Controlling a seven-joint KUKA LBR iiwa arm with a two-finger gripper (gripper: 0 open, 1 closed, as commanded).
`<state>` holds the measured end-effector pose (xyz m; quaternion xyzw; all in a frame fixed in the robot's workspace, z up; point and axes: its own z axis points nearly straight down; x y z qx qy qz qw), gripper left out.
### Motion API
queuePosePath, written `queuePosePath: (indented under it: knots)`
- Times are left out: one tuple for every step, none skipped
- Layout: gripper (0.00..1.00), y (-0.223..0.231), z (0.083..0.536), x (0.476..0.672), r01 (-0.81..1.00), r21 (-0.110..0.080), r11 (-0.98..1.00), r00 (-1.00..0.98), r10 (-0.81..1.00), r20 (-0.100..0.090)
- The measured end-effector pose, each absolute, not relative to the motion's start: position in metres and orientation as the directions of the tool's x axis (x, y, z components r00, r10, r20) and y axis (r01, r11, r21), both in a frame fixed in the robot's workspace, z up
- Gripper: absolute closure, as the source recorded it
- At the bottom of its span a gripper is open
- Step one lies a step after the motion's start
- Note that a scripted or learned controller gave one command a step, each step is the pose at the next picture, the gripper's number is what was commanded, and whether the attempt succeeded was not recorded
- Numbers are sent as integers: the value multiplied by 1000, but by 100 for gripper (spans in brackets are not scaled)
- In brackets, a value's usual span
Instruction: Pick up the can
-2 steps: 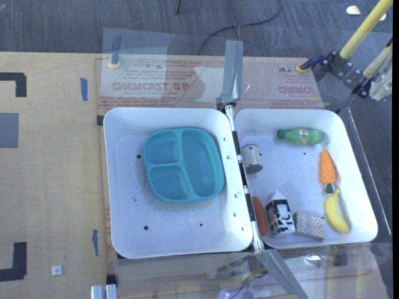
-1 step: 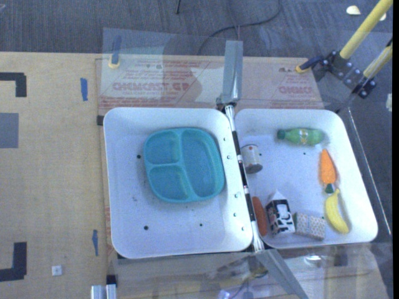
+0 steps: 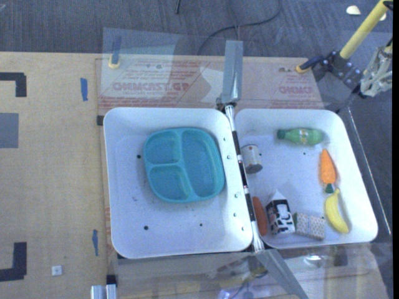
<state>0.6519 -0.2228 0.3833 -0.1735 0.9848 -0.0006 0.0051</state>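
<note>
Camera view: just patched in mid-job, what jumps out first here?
The teal divided plate fills the middle of the left bin. The right bin holds the clutter: a green bottle at the top, a carrot and a banana down its right side, and a small carton near the bottom. The can lies against that bin's left wall, apart from the rest.

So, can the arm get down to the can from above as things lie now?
Probably yes. The can lies in the right bin beside the wall shared with the left bin, with nothing on top and bare floor to its right. That wall may crowd one finger.
</note>
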Motion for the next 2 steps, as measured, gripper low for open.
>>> queuePosePath:
  knots:
    - [100,-223,436,621,-685,-6,728,-728,-685,-8]
    - [100,-223,436,556,-853,-3,522,-522,-853,-5]
